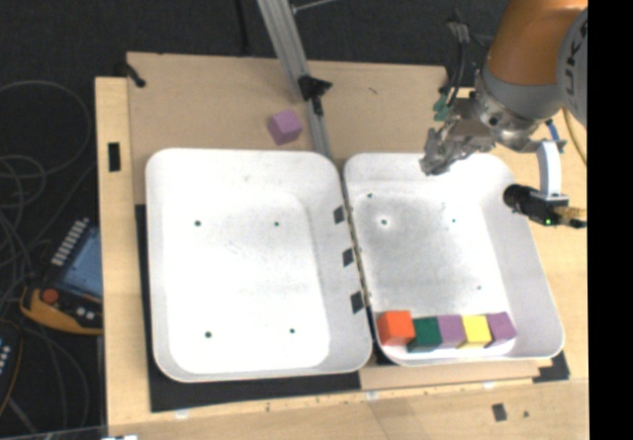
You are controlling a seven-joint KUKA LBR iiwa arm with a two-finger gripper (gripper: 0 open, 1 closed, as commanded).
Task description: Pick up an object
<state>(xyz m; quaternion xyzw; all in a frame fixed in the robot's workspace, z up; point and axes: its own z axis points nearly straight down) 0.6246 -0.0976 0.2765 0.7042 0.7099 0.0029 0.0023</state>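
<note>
Camera view cuts off my arm's lettering at "UK". My gripper (436,163) hovers over the right bin's (447,260) far edge; I cannot tell its state. Five blocks (447,329) line that bin's near edge.

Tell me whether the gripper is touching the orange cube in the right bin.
Apart. The camera view shows the gripper over the right bin's far edge, while the orange cube sits at the near edge, bare white bin floor between them.
</note>
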